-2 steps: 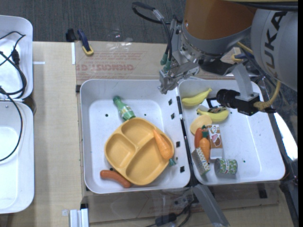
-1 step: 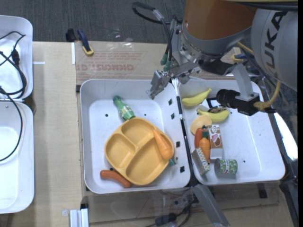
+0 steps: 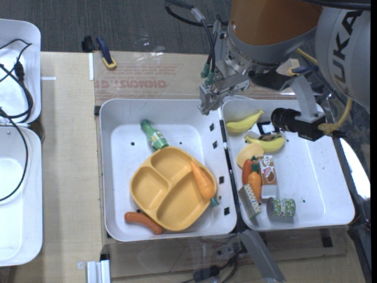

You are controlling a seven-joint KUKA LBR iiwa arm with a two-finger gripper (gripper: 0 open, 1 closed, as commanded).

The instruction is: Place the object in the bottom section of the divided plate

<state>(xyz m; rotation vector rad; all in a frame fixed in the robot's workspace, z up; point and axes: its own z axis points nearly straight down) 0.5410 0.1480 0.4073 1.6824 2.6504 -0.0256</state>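
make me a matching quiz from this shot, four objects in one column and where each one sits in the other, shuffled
Objects:
1. green plastic bottle
2. orange toy carrot
3. reddish-orange toy sausage
4. small green can

Places:
A. right white bin, near its front edge
B. left white bin, by the front edge of the yellow divided plate
C. lying along the right rim of the plate
D. left bin, just behind the plate

Pairs: 1-D, 2-C, 3-B, 4-A
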